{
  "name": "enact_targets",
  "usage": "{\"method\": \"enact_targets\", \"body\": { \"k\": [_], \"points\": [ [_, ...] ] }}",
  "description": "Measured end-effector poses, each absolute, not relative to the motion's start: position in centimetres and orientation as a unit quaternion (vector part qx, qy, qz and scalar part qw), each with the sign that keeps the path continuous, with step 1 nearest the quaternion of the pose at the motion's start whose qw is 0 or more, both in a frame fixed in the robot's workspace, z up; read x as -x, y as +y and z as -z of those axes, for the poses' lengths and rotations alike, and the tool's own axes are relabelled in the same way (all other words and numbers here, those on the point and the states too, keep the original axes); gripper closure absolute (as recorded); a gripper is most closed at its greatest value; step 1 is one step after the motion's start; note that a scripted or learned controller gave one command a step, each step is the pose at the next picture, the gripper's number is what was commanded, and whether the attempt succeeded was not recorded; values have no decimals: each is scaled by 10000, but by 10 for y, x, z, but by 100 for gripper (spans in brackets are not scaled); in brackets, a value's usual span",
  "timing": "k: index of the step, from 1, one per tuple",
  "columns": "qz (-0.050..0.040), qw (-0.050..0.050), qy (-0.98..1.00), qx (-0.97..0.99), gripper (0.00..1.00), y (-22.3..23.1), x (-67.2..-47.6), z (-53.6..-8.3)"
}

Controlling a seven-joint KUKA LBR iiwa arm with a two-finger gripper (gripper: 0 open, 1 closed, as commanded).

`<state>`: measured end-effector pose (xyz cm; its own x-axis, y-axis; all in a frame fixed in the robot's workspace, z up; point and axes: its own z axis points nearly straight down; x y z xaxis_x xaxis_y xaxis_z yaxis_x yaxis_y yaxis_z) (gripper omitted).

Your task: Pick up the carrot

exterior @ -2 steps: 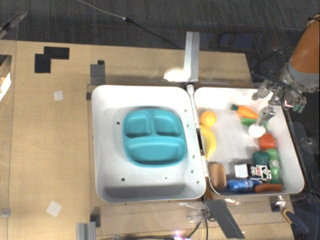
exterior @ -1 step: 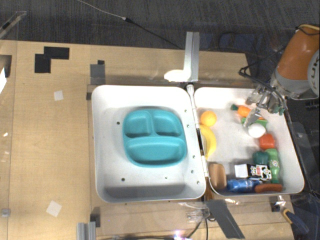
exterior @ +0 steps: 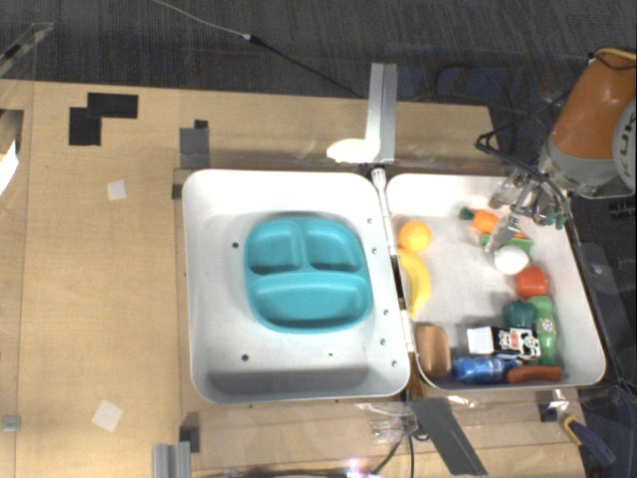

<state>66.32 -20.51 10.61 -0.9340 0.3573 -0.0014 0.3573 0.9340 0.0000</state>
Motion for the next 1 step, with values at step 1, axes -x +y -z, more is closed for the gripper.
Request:
{"method": "enact_targets", "body": {
  "k": [1],
  "points": [
    [-3,-7,9648,-2630,0,-205,-661,-95]
  ]
}}
